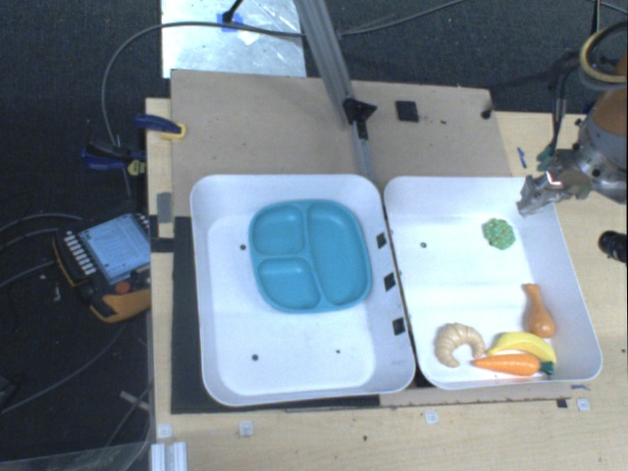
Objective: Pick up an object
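The right bin (461, 273) holds a green broccoli piece (498, 234) near its far right side. A croissant (459, 342), a yellow banana (523, 344), an orange carrot (507, 365) and a brown drumstick (537, 310) lie grouped in its near right corner. My gripper (535, 195) hangs at the bin's far right rim, just up and right of the broccoli, not touching it. Nothing shows between its fingers.
The left bin (221, 332) bears a blue divided plate (309, 254). A grey pole (329, 42) crosses the board behind the bins. Cables, clamps and a handheld device (106, 263) lie on the floor to the left.
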You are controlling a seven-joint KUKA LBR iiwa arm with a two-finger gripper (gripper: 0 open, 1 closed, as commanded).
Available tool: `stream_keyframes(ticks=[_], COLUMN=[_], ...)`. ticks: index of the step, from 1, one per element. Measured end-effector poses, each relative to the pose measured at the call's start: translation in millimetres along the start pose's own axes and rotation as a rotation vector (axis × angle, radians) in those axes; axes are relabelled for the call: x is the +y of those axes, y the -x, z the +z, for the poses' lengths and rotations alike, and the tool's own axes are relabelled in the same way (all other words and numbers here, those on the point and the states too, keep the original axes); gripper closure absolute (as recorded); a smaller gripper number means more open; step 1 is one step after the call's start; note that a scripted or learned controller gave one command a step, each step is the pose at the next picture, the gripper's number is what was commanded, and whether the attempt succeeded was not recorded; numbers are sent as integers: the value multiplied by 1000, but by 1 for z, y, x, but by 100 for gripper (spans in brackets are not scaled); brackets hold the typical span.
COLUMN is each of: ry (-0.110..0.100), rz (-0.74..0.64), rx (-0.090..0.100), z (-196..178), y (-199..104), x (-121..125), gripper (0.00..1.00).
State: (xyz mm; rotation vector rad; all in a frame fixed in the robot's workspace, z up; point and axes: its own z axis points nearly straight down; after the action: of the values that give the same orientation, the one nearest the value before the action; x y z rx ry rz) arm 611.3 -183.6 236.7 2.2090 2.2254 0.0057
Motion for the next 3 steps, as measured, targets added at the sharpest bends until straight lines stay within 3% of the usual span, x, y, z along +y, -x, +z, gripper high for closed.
stream_keyframes(ticks=[2,3], ry=[-4,-6], rz=[-4,-3], rx=[4,4], z=[-15,1], y=[-112,-163], x=[8,13], gripper=[100,100])
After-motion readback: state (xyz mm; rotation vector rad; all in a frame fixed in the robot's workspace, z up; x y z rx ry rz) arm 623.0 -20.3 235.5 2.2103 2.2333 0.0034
